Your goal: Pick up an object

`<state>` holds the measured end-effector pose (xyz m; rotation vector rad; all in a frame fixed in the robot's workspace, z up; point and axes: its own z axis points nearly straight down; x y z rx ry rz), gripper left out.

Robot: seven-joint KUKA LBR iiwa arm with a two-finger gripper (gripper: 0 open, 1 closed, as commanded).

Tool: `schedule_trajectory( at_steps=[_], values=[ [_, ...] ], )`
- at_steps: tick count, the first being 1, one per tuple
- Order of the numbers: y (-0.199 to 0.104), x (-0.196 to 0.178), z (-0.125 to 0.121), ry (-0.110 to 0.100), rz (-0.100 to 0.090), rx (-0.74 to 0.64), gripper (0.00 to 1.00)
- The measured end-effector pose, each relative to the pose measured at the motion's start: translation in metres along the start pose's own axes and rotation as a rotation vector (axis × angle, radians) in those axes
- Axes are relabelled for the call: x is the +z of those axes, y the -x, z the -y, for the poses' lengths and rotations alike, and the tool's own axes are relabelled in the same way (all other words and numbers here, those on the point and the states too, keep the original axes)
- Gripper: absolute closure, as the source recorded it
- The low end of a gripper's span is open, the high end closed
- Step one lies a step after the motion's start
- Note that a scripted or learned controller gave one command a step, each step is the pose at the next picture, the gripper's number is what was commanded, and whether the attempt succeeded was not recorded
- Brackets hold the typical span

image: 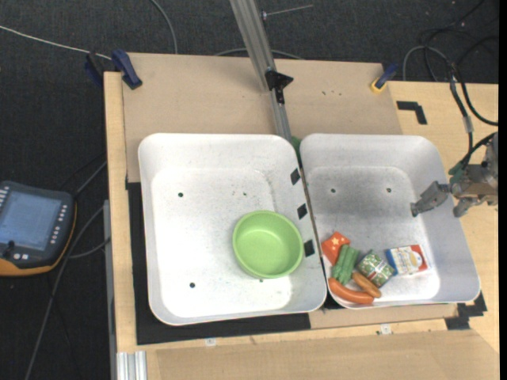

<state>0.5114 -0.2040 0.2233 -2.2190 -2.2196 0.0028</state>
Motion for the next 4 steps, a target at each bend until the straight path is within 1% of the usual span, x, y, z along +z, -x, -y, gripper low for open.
schedule_trajectory(
  at_steps=[1, 2, 3, 4],
  values=[
    [-0.006, 0.049, -0.008, 0.000, 0.000, -0.001, 0.00],
    [-0.008, 0.091, -0.014, 0.004, 0.001, 0.000, 0.00],
    [-0.008, 0.081, -0.014, 0.005, 0.001, 0.000, 1.00],
    [-0.003, 0.019, -0.018, 0.010, 0.003, 0.000, 1.00]
  ],
)
